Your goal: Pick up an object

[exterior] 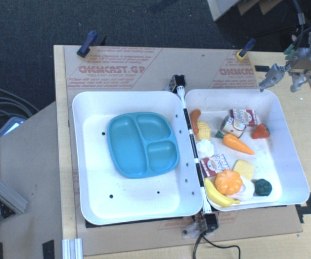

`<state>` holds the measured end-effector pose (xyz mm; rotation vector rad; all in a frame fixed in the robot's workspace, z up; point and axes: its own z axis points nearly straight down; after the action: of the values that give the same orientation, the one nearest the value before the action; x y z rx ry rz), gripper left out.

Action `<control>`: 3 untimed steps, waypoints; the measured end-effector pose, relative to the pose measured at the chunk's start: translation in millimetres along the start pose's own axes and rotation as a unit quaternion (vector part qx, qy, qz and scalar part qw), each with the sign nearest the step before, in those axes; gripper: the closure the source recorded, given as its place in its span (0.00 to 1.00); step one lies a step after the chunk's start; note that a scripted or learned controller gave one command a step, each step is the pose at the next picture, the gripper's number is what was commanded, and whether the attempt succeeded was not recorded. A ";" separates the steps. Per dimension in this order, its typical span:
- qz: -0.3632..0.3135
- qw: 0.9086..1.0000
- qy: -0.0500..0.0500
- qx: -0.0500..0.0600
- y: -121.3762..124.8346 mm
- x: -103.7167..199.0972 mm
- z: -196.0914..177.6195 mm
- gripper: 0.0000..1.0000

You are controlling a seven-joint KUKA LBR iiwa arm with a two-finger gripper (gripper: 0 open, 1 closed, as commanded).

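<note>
The right bin (290, 144) holds several toy foods: a carrot (237, 143), a strawberry (260, 131), a small carton (236, 121), a corn cob (203, 129), a sausage (195, 116), an orange pumpkin (228, 181), a banana (217, 194), a cheese wedge (244, 169), broccoli (262, 187) and a red-and-white packet (213, 163). My gripper (282, 81) hangs above the bin's far right corner, beyond the rim. It is open, with nothing between its fingers (267, 80). The strawberry and carton are the nearest items to it.
The left bin (90, 188) holds a blue divided plate (143, 143). A black hinge strip (190, 144) runs between the bins. Clamps sit at the board's back edge, one blue (87, 43) and one yellow-blue (246, 48). Cables lie off the bench at left.
</note>
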<state>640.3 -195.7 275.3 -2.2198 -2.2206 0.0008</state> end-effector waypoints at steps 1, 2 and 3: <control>0.000 1.000 0.000 0.002 25.4 16.2 132.8 0.00; 0.000 1.000 0.000 0.001 25.9 3.7 190.9 0.00; -0.001 1.000 -0.001 0.000 26.9 4.1 179.6 1.00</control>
<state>667.0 -191.5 95.6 -2.2196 -2.2227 0.0026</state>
